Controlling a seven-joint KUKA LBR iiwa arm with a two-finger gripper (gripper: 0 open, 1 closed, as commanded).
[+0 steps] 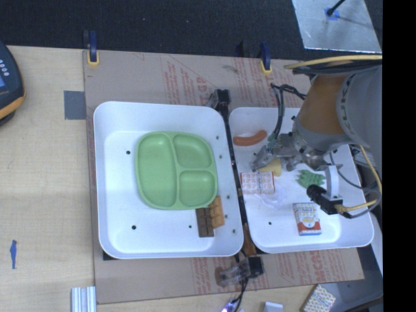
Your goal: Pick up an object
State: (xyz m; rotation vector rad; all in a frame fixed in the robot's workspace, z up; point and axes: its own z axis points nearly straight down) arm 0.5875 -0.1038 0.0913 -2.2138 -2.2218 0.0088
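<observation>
1. Nearest the camera, inside the right bin [364,239], a small red and white box [307,218] lies near the front rim.
2. Same bin holds 4 more things around the gripper [268,160]: a sausage [250,138] just behind it, a clear packet with a pink pattern [258,182] just in front of it, a yellow piece [276,168] touching or just beside it, and a green toy [311,177] to its right.
3. Whether the gripper is spread or pressed together, I cannot tell; nothing shows as pinched.
4. Left of the gripper, the left bin [107,174] holds a green divided plate [175,169] with 3 compartments, and a brown block [210,216] touching the plate's front edge.
</observation>
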